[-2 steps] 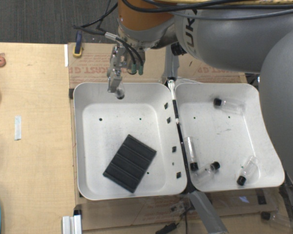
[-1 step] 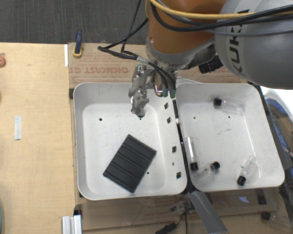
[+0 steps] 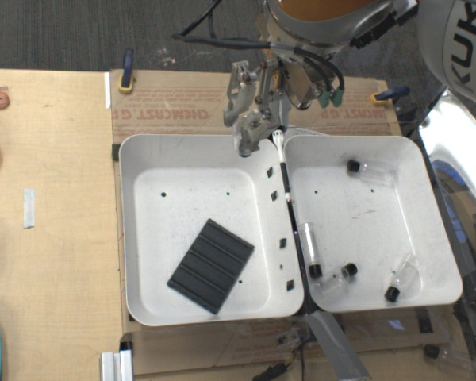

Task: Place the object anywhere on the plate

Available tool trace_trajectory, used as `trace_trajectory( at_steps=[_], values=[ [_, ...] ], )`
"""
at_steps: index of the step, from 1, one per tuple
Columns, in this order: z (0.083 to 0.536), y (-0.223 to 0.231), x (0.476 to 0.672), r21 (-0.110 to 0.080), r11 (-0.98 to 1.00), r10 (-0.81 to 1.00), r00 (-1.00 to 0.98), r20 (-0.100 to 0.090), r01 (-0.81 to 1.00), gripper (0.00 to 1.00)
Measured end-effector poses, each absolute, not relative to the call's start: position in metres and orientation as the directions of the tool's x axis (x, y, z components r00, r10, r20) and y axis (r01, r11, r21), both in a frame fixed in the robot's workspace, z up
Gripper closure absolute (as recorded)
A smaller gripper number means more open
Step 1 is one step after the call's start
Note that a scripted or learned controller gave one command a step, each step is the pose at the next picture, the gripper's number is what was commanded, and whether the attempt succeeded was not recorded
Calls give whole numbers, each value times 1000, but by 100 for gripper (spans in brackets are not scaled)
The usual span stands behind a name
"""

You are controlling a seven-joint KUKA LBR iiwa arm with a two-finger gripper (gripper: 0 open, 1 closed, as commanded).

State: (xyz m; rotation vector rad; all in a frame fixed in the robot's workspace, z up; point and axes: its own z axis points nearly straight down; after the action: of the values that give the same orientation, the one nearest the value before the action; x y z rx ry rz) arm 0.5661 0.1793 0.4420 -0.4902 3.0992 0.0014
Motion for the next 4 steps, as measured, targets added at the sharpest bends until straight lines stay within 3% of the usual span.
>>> trace_trajectory(
  at_steps=[1, 2, 3, 4],
  values=[
    [441, 188, 636, 0, 590, -808, -590, -4, -808, 100],
    [441, 214, 660, 0, 849, -529, -849, -4, -529, 100],
    [442, 228, 660, -1, 361, -933, -361, -5, -933, 100],
    [450, 226, 662, -1, 369, -930, -369, -9, -930, 100]
  ],
)
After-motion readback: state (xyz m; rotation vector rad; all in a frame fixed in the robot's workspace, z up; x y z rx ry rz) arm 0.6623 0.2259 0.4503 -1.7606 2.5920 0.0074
